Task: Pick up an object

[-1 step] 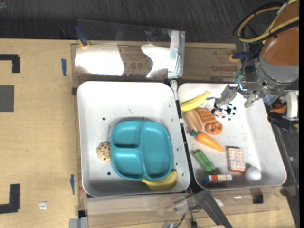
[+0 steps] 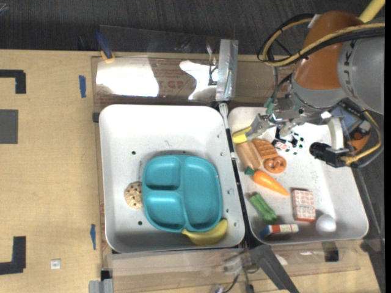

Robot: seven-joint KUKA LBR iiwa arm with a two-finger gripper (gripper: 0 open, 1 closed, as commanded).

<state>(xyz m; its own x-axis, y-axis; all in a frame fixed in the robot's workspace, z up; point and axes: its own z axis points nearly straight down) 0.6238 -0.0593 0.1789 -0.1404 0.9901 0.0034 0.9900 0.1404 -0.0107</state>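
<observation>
- The gripper [image 2: 278, 122] is seen low over the far part of the right bin [image 2: 348, 215], hung from the grey arm [image 2: 366, 66] with its orange band [image 2: 327, 38].
- Whether the fingers are spread or pressed together cannot be told; they are lost in the dark clutter of the wrist, and nothing is seen between them.
- Just beside the fingers, toward the left bin, a small yellow piece [image 2: 241, 135] is found against the bin wall.
- Directly below the fingers, a tan bread stick [image 2: 247, 155] and a waffle-like pastry [image 2: 269, 155] are laid side by side, touching.
- A little further from the fingers, toward the front edge, an orange carrot [image 2: 270, 183] is laid at a slant.
- Further still, a green vegetable [image 2: 263, 205] and a reddish box [image 2: 303, 204] are seen, well apart from each other.
- At the front wall of the right bin, far from the fingers, a marker-like tube [image 2: 281, 229] and a pale round object [image 2: 325, 223] are set.
- In the left bin [image 2: 122, 127], well away from the fingers, a teal divided plate [image 2: 181, 192] is placed, with a cookie [image 2: 133, 195] just beside its left edge and a yellow banana [image 2: 208, 233] touching its front rim.
</observation>
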